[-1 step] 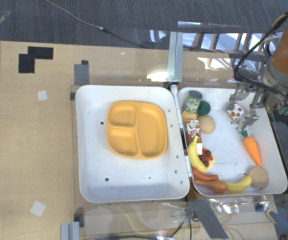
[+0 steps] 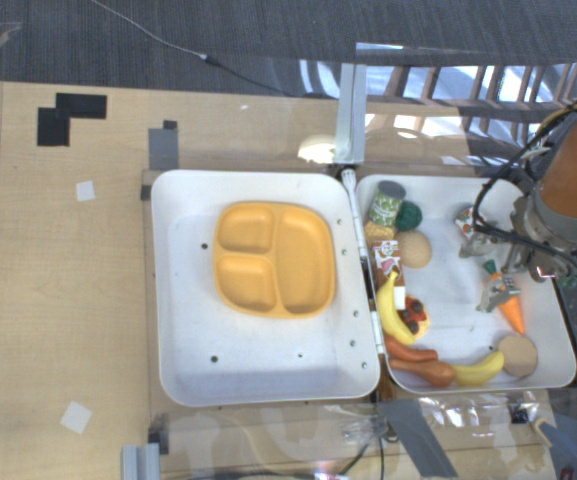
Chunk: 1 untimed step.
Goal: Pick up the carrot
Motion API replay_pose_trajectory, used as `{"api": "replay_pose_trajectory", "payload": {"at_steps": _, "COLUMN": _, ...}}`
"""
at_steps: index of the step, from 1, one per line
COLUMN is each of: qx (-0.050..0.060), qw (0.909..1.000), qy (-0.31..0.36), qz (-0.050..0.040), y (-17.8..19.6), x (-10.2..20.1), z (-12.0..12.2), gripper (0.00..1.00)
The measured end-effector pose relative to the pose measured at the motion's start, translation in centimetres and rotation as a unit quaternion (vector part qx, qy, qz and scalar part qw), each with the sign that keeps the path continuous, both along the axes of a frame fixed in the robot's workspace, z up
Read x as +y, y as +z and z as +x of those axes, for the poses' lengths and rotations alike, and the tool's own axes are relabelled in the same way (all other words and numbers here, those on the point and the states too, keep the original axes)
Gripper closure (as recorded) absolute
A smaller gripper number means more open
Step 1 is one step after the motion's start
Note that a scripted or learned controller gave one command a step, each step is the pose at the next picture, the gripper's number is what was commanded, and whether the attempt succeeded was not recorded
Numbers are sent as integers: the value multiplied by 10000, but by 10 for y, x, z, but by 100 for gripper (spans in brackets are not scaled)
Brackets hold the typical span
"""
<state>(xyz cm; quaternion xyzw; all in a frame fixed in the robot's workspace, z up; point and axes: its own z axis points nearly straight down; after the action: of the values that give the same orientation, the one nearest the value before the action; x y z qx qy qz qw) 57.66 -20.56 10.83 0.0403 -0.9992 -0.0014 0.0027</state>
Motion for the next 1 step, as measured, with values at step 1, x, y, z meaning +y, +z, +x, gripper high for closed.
{"api": "replay_pose_trajectory", "payload": {"at_steps": 1, "qx": -91, "qw": 9979, "qy": -648, "qz": -17, "y": -20, "x": 1, "z": -17, "gripper": 0}}
